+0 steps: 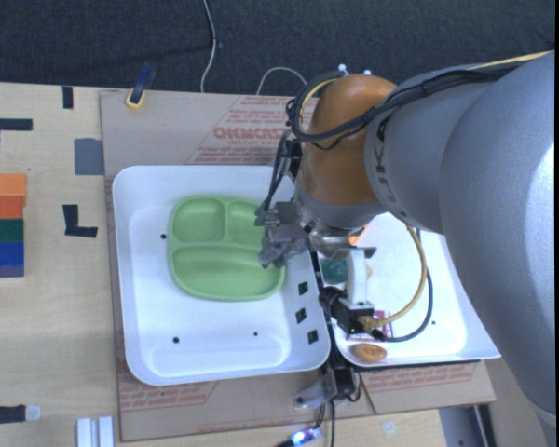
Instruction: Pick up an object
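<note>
A green divided plate [214,248] lies flat in the left white bin [205,352]. My gripper [278,240] hangs over the plate's right rim, close to the wall between the two bins. Its dark fingers point down at that rim. Whether they touch the plate, I cannot tell. In the right bin [429,338], a teal object [334,270] shows just under the wrist. A small brown-orange piece [367,351] lies near that bin's front edge.
The grey arm with its orange band [345,147] covers most of the right bin. Cables loop around the wrist. Coloured blocks [2,226] are stacked at the far left of the bench. Cardboard [233,133] lies under both bins.
</note>
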Controlling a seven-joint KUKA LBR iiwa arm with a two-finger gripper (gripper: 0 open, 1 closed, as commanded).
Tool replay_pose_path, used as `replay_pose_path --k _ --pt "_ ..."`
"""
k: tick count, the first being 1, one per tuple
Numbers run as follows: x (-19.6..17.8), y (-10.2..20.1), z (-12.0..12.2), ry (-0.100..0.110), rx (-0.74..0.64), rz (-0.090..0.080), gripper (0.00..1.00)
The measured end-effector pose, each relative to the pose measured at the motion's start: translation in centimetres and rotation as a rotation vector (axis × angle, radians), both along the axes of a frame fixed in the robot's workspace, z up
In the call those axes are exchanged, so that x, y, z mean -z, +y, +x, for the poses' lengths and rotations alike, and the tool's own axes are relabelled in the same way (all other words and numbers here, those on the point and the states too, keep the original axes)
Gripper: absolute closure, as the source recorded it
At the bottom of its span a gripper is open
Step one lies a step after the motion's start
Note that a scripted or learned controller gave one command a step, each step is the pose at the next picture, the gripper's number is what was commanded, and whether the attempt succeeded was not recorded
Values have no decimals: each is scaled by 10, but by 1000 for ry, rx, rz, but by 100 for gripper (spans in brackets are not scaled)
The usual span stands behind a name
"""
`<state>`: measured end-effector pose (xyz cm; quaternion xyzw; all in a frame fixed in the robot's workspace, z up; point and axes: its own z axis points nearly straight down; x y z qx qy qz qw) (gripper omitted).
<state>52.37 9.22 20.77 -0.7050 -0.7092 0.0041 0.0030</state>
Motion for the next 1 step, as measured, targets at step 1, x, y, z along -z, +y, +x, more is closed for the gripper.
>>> replay_pose_path --k 1 --pt "-1 -2 0 -1 3 -1 0"
